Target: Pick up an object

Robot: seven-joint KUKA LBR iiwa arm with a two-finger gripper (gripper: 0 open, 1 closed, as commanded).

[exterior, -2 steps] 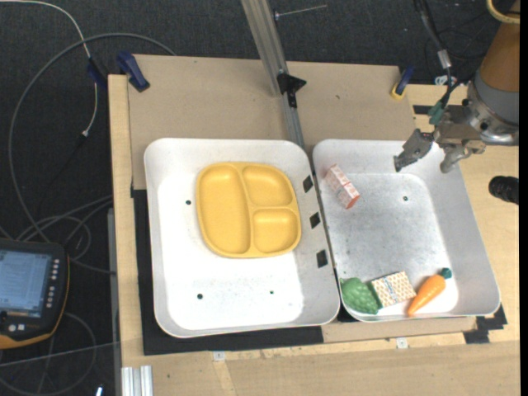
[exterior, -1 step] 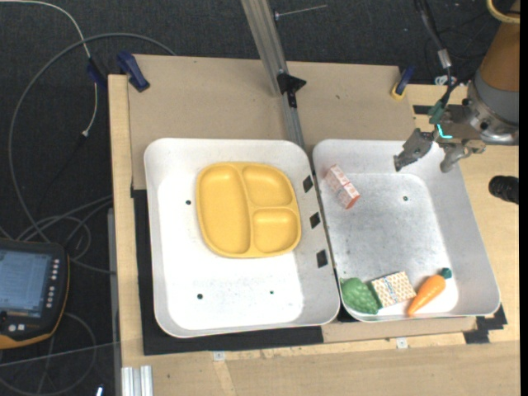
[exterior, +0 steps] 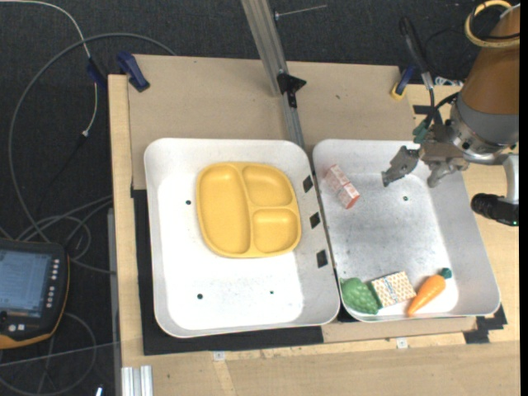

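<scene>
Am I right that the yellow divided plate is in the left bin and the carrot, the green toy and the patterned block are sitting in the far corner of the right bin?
Not quite. The camera view shows the carrot, green toy and patterned block along the near edge of the right bin, not its far corner. The yellow divided plate is in the left bin, as you said.

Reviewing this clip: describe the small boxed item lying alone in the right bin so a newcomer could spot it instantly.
Start at the right bin. In its upper left part, away from the cluster at the bottom edge, lies a small pink-and-white box, tilted diagonally. It is the one item lying by itself.
</scene>
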